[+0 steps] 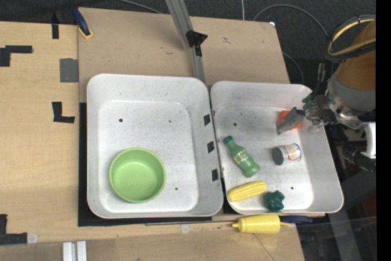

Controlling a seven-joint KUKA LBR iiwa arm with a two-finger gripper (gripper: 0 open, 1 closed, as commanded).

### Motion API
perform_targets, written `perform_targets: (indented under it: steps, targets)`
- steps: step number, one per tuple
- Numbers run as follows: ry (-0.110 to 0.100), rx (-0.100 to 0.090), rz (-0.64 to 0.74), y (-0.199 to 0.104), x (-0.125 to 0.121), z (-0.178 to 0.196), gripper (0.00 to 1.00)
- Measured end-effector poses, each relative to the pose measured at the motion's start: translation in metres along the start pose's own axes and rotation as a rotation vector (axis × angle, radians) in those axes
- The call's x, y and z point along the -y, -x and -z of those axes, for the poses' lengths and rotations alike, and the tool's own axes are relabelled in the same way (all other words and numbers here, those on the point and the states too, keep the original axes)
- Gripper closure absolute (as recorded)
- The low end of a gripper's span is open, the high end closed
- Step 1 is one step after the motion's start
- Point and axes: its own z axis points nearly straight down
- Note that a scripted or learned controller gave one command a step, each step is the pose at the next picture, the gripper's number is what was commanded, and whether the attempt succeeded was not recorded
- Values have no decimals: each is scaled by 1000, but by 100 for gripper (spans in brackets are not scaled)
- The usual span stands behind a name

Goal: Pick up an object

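Note:
The right bin (317,192) holds a green bottle (241,156) lying near its left wall. A small silver can (287,153) lies on its side at the middle. A yellow corn cob (247,191) and a dark green lump (274,199) lie near the front. My gripper (289,121) reaches in from the right over the bin's upper right part, just above the can. A small orange-red object (293,115) shows right at the gripper's tip; whether it is held is unclear.
The left bin (146,101) holds a light green bowl (137,174) at its front left. A yellow squeeze bottle (259,224) lies on the bench just outside the right bin's front rim. A grey metal pole (177,3) slants across the back.

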Motion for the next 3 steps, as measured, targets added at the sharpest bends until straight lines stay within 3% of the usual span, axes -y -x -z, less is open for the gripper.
perform_targets:
  steps: [1,3]
  targets:
    - [0,0,-1,0,0,0,0]
    - [-5,0,-1,-2,3,-87,0]
